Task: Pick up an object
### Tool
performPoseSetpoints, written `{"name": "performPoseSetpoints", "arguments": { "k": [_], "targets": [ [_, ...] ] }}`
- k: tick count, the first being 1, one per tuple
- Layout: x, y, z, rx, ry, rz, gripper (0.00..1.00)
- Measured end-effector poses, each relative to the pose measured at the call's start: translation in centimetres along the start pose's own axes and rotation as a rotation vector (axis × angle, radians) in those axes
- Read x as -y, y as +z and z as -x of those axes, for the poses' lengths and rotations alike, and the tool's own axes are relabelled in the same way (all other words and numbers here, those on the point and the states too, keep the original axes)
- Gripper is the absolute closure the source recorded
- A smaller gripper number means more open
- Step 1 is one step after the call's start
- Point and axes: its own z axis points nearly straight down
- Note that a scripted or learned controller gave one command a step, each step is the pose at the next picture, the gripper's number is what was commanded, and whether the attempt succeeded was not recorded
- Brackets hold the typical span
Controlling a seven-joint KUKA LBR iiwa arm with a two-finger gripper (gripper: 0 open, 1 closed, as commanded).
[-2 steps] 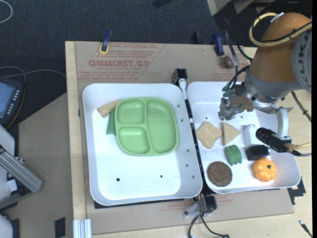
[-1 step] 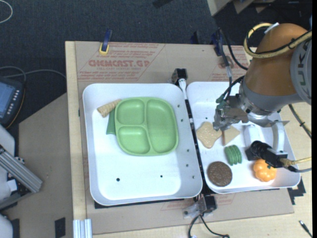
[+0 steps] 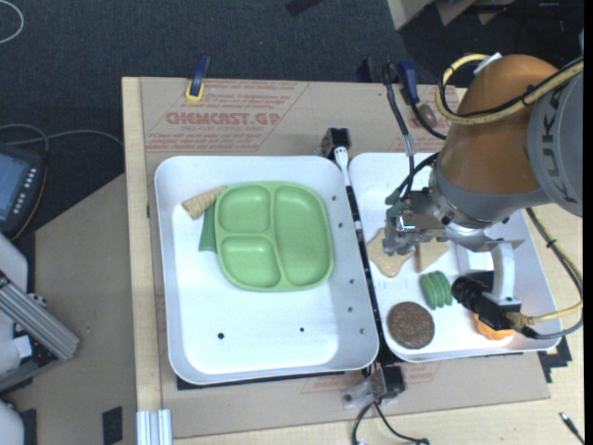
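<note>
The end effector point(image 3: 400, 242) hung low in the right-hand shallow white plastic bin point(image 3: 375, 179), close to the edge that bin shares with its neighbour. Its tip sat over or on a flat tan wedge-shaped piece point(image 3: 389, 263). Whether it was apart, together or clamped on that piece could not be told from this slant. The wedge lay just inside the shared edge, with little room between it and the bin wall.

A green ridged oval object point(image 3: 435, 288) lay near the wedge, toward the bin's middle. A brown round disc point(image 3: 410, 324) rested near the bin's near edge, just beside the green oval and apart from the wedge. The far corner by the shared edge was bare white floor.

In the left-hand shallow white bin point(image 3: 269, 332), a pale green divided plastic plate point(image 3: 275, 235) sat toward the far edge. A darker green flat piece point(image 3: 206, 235) showed from under its outer side, and a tan crust-like strip point(image 3: 202, 202) lay at its far outer corner. The near half of that bin was open. Both bins stood on a brown cardboard-covered surface point(image 3: 232, 109).
</note>
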Motion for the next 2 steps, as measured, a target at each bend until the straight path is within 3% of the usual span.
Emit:
{"name": "performPoseSetpoints", "arguments": {
  "k": [2],
  "targets": [
    [0.89,1.79,0.43,0.001,0.005,-0.001,1.00]
  ]
}}
